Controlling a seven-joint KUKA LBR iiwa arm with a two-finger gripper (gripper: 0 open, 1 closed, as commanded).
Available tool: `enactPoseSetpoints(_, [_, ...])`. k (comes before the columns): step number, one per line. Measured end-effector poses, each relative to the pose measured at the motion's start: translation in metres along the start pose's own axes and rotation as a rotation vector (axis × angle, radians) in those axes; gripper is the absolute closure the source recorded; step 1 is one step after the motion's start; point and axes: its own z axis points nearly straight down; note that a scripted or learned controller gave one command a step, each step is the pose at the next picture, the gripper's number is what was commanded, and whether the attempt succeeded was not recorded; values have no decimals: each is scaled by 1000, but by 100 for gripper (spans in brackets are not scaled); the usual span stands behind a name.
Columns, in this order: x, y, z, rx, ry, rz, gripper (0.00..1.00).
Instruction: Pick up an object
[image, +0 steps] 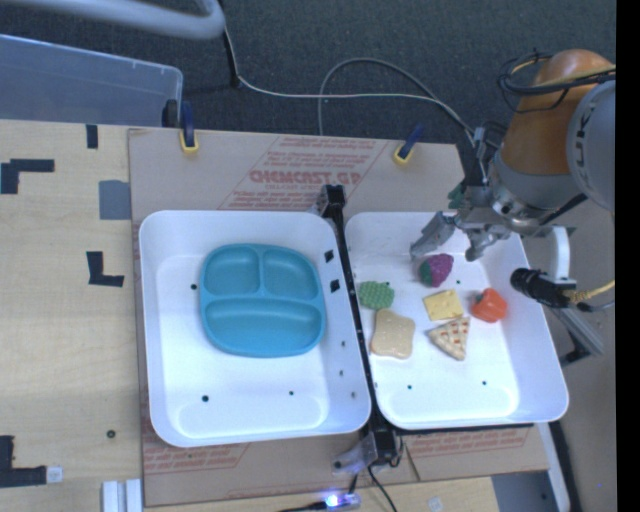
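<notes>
In the right bin (530, 395) lie several toy foods: a purple piece (436, 268), a green piece (376, 294), a yellow cheese block (443, 304), a red-orange piece (488, 305), a tan bread slice (393, 334) and a pizza wedge (451, 338). My gripper (455, 240) hangs open just above the purple piece, one finger (431, 236) to its left and the other to its right. Nothing is held between them.
The left bin (165, 330) holds a blue divided plate (263, 300). A black divider (345, 280) runs between the bins. Cables loop behind the bins at the top. A black fitting (540, 287) juts out over the right bin's right rim.
</notes>
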Motion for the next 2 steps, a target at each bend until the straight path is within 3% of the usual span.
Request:
enactPoseSetpoints(1, [0,3,-7,-13,-2,-3,0])
enactPoseSetpoints(2, [2,2,58,-7,-1,-3,0])
